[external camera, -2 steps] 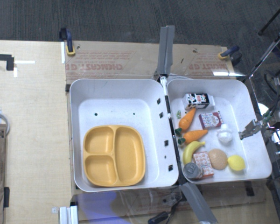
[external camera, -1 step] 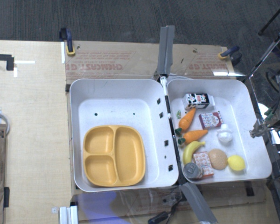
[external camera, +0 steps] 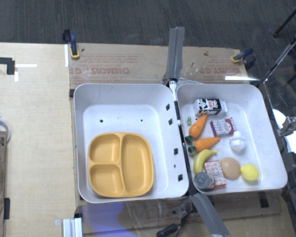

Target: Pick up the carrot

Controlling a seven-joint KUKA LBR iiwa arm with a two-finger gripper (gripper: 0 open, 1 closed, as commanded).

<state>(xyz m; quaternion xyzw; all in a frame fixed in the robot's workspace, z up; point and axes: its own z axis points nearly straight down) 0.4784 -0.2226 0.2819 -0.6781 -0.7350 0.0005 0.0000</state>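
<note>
Pale, glinting arm part [external camera: 289, 130] (perhaps the wrist), dark edges, blurred

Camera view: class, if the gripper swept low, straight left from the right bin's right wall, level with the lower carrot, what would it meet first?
Probably the white lumpy item, lying right of the lower carrot on that line; depth is unclear here, so a higher pass might clear it.

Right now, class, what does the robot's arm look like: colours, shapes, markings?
Beside the right bin, at the frame's edge, a blurred grey-white piece may be the arm. Band, cables and markings are too unclear to tell.
</note>
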